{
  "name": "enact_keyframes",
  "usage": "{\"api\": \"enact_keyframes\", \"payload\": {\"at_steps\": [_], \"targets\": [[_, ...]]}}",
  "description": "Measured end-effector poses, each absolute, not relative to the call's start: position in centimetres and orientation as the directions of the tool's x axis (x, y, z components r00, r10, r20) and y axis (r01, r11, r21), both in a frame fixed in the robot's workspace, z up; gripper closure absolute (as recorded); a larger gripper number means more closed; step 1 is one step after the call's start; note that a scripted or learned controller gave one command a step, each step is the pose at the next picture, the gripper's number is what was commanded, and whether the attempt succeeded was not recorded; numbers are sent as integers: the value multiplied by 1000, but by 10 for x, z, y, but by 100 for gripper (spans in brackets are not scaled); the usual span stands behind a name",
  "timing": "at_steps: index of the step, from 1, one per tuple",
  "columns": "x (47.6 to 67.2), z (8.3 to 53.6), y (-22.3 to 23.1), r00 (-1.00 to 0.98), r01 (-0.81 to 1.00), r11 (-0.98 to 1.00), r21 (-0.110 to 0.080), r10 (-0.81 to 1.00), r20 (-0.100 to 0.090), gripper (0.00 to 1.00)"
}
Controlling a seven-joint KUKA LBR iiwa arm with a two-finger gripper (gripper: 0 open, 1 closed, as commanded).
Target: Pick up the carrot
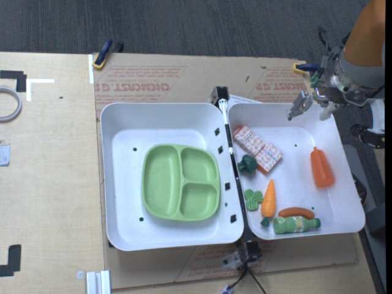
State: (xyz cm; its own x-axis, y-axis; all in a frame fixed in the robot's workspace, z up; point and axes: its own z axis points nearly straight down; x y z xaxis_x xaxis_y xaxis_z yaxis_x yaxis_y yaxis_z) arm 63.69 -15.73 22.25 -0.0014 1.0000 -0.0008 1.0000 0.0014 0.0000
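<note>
One fixed camera overlooks both bins (116, 182) obliquely.

- The cardboard sheet (160, 78) under the two bins carries red printed lettering, upside down from this camera. The big word on its left part seems to read "CHICKZIT GR", though the letters are too blurred to be sure.
- A second red print on the cardboard's right part, near (274, 86), cannot be read.
- The red-and-white box (257, 149) has print too small to read.

Robot arm (366, 35) running off the top and right edges, gripper (311, 106) fingers blurring too much to read, print on the red-and-white carton (258, 149) staying too small to make out, green bottle (296, 225) label showing illegibly
</note>
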Motion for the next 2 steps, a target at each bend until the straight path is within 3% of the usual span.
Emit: {"api": "enact_keyframes", "payload": {"at_steps": [1,2], "targets": [[581,102,-130,92,996,-92,0,996,0,0],[497,96,-106,291,957,-291,8,957,2,0]]}}
